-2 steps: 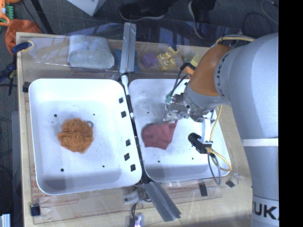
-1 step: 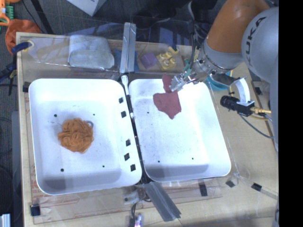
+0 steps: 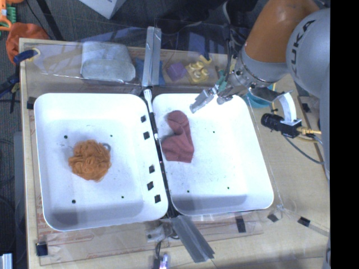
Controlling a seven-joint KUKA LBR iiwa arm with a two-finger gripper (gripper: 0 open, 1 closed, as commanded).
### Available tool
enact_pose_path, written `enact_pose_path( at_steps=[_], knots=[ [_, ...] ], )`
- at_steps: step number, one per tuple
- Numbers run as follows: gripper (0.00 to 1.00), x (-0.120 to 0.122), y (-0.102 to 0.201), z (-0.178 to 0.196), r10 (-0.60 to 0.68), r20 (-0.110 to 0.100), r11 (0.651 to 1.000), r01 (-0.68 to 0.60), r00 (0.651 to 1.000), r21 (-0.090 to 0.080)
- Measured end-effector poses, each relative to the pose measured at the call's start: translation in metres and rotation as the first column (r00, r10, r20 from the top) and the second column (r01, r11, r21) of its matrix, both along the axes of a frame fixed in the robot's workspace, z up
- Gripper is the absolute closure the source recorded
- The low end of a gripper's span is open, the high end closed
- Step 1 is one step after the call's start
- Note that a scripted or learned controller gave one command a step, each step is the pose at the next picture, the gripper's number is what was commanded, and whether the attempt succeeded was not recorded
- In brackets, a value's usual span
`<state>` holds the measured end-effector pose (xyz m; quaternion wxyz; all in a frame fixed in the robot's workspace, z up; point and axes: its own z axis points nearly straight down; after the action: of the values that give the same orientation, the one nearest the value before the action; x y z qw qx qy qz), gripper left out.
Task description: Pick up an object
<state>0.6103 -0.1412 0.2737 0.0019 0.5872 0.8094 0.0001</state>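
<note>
A crumpled dark red cloth (image 3: pixel 179 137) lies in the right bin (image 3: pixel 235 172), close to its left wall. An orange tangle of yarn-like strands (image 3: pixel 90 160) sits in the left bin (image 3: pixel 56 122), left of its middle. My gripper (image 3: pixel 203 101) hangs over the back edge of the right bin, up and to the right of the red cloth and apart from it. I see nothing held in it.
Behind the bins lie a grey lumpy pad (image 3: pixel 108 62), a purple piece (image 3: pixel 176 70) and a yellow piece (image 3: pixel 197 69). A metal divider (image 3: pixel 151 55) stands between the bins at the back. The arm's orange band (image 3: pixel 277 24) looms at the upper right.
</note>
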Motion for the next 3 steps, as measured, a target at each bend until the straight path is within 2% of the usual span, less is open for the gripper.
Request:
enact_pose_path(
  at_steps=[1,2,3],
  knots=[
    [0.00,0.011,-0.020,-0.181,0.051,-0.002,0.999,-0.051,0.999,0.001],
    [1.00,0.012,-0.020,-0.171,0.055,-0.002,0.998,-0.055,0.998,0.001],
    [1.00,-0.011,0.058,-0.065,0.320,-0.002,0.948,-0.320,0.948,0.001]
  ],
)
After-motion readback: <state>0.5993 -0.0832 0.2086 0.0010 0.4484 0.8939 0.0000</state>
